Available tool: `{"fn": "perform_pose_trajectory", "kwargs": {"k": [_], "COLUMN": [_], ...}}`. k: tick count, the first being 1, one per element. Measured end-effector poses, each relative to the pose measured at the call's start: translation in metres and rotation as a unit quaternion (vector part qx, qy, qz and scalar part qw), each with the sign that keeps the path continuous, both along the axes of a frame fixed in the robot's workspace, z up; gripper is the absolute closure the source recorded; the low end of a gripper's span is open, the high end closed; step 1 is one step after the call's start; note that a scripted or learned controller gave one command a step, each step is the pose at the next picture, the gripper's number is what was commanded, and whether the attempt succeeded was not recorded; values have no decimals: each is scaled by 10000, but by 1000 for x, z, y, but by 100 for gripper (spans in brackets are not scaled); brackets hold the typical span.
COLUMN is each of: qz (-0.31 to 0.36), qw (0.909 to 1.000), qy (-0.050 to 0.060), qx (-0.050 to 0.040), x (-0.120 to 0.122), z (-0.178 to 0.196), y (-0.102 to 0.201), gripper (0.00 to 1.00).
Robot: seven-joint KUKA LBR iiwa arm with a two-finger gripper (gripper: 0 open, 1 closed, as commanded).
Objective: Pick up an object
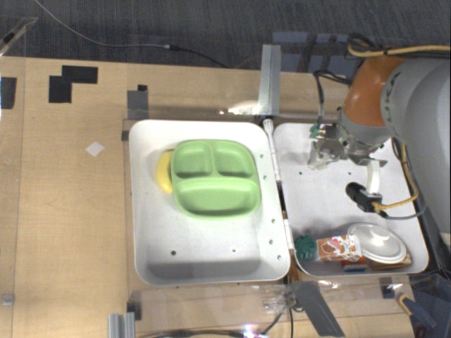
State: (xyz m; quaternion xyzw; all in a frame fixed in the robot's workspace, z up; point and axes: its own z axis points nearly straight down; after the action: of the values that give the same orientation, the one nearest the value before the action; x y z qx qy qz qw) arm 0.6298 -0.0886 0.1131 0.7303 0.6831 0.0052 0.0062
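Observation:
My gripper [323, 153] hangs over the back of the right bin [317, 210], close above its bare white floor, with nothing visibly in it. Along that bin's front edge lie a small dark green object [305, 246], an orange and red carton [339, 248] and a white domed lid [381, 243] resting on something brown. All three sit well in front of the gripper. In the left bin [204, 259] a green divided plate [213, 177] lies toward the back, partly covering a yellow object [163, 172] at its left.
A metal post [270, 83] stands behind the divider between the two bins. The arm's grey and orange body [394, 97] hangs over the right bin's back right corner. Wooden bench surface stretches out to the left.

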Motion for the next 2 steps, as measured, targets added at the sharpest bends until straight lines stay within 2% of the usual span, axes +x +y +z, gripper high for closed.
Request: {"fn": "perform_pose_trajectory", "kwargs": {"k": [1, 2], "qz": [3, 593], "qw": [10000, 9982], "qy": [1, 50], "qx": [-1, -4], "x": [0, 29], "z": [0, -27], "y": [0, 6], "gripper": [0, 0]}}
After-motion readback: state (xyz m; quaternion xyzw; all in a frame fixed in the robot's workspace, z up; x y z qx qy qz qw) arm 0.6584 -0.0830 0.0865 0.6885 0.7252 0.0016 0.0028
